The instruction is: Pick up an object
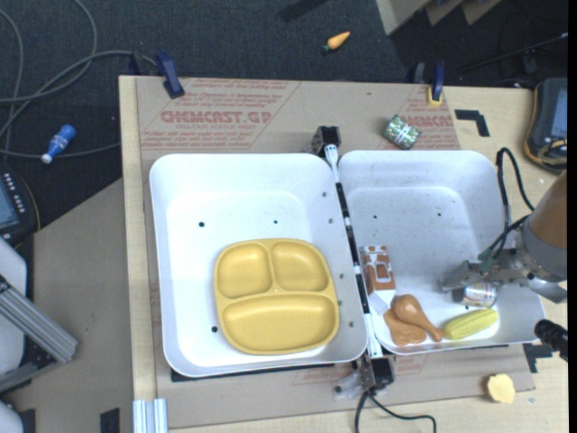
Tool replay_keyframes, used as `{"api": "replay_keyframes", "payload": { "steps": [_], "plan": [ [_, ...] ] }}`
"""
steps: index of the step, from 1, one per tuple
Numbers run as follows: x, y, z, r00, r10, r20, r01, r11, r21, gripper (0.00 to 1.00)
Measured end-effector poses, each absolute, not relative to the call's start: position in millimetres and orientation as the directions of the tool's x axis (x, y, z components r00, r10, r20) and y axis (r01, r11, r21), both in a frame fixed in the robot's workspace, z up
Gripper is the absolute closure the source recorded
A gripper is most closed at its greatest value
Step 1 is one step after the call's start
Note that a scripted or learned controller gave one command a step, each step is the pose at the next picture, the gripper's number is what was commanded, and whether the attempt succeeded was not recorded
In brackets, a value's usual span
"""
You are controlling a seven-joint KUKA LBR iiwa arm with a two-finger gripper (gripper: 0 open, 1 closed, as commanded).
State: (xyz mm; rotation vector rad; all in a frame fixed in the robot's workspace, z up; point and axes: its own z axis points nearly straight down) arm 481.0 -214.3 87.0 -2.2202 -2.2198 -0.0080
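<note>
**Inspector:** Three loose items lie in the right bin point(424, 174), all toward its near edge: a corn cob point(471, 324), a brown drumstick toy point(411, 317) and a small orange-and-white block point(378, 269). The gripper point(475, 289) sits low over the same bin's near right corner.

**Clerk:** State of the fingers?

**Inspector:** Cannot tell; they blur into the metal. Nothing is visibly held.

**Clerk:** Nearest candidate?

**Inspector:** The corn cob, just beside the gripper, on the side toward the tabletop's near edge. Its long axis runs roughly along that edge, tilted slightly. I judge a short shift toward that edge is needed.
</note>
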Motion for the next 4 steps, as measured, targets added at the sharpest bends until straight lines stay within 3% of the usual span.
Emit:
{"api": "replay_keyframes", "payload": {
  "steps": [1,2,3,4],
  "plan": [
    [479.7,-125,93,-0.009,1.0,0.005,1.0,0.009,-0.002,0.0],
    [605.4,-160,85,-0.004,1.0,-0.004,1.0,0.004,0.011,0.0],
    [525.7,-140,84,0.002,1.0,0.003,1.0,-0.002,-0.007,0.0],
    [628.3,-92,85,-0.009,1.0,0.0,1.0,0.009,0.009,0.0]
  ]
}}
